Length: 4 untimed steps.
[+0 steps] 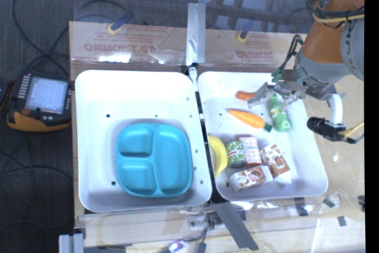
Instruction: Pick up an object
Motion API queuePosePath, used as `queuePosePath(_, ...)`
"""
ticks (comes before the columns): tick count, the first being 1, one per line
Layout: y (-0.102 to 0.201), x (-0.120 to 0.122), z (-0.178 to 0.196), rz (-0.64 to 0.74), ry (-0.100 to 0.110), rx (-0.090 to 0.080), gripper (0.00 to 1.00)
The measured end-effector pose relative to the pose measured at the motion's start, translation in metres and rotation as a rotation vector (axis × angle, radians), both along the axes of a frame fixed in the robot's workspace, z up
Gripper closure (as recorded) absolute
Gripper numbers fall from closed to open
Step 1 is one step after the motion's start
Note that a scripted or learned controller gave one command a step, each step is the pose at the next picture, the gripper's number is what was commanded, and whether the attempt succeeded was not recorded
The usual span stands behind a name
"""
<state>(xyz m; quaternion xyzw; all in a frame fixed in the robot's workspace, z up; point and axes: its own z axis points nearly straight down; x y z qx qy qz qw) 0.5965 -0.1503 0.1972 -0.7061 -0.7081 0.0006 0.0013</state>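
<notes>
You look down from one fixed camera above the bench, tilted at a slant. It sits far enough off to take in both shallow white plastic bins [89, 127] whole, plus dark grey carpet [35, 9] beyond. The grey arm with the orange band [331, 26] enters from your right.

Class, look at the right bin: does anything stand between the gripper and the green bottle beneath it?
Nothing visible does. The gripper hangs right over the green plastic bottle; the orange carrot lies just beside it on the bottle's left, close but not between.
</notes>
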Motion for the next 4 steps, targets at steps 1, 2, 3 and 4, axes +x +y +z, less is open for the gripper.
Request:
queuePosePath(1,-0.021,-0.009,-0.090,-0.108,-0.017,0.006,0.00)
queuePosePath(2,0.019,0.007,-0.108,0.114,-0.011,-0.007,0.00)
queuePosePath(3,0.020,0.008,-0.098,0.113,-0.014,-0.005,1.00)
queuePosePath(4,0.038,-0.036,0.008,0.174,-0.001,0.000,1.00)
